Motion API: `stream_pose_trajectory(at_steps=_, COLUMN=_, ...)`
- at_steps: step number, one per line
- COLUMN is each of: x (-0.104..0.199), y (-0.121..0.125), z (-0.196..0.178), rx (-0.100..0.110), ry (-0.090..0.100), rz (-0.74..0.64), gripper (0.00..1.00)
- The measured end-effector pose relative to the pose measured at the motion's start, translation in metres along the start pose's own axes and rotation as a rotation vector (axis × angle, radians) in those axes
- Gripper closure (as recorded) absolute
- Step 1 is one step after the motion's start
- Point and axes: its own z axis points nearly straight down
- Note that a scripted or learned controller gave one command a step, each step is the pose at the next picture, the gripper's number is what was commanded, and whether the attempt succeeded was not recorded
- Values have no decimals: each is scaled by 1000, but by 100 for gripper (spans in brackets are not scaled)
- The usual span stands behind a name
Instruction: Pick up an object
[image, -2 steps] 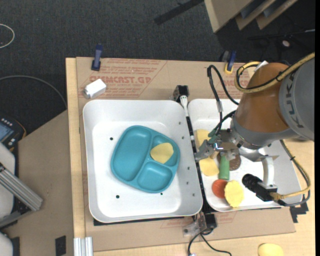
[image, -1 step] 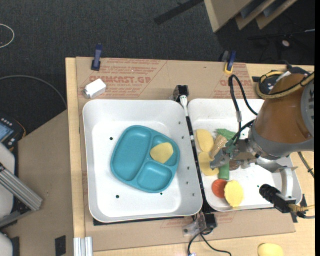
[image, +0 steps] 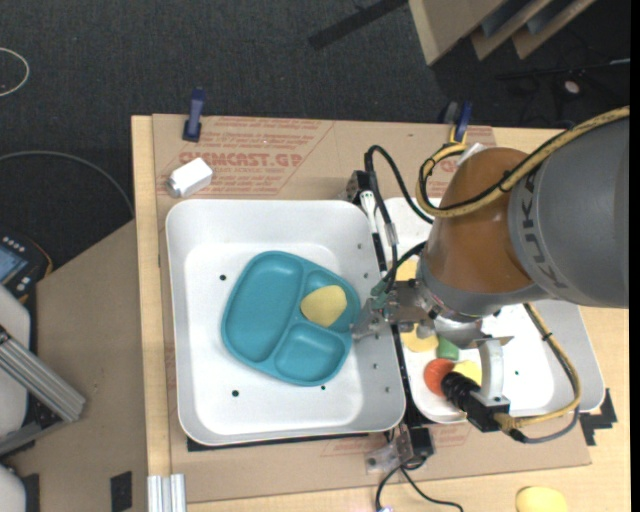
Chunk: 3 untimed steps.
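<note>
The desk carries 2 shallow white bins side by side; the left bin holds a teal divided plate with 3 compartments, lying a little right of the bin's middle. A pale yellow object sits in the plate's upper right compartment, close to the plate's right rim. The arm comes in from the right, its grey body and orange band hanging over the right bin and covering much of it. The gripper is down low at the wall shared by the 2 bins, just beside the plate's right edge and near the yellow object, though I see nothing between the fingers; whether they are apart or together I cannot tell from here, as they are dark and tangled with the wrist hardware. In the right bin, below the wrist, lie a red round object, a small green piece just above it, and a yellow piece touching the red one's right side. A small white block rests on the desk above the left bin's upper left corner; 2 blue clamps grip the desk's far edge.
</note>
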Motion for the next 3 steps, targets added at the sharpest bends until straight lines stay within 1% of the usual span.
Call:
stream_pose_trajectory(at_steps=1, x=22, y=3, z=-164, rx=-20, ry=1, rz=5, gripper=0)
stream_pose_trajectory(at_steps=2, x=21, y=1, z=-166, rx=-4, ry=-4, rz=8, gripper=100)
stream_pose_trajectory(at_steps=3, x=59, y=1, z=-222, rx=-8, ry=-1, rz=5, gripper=100)
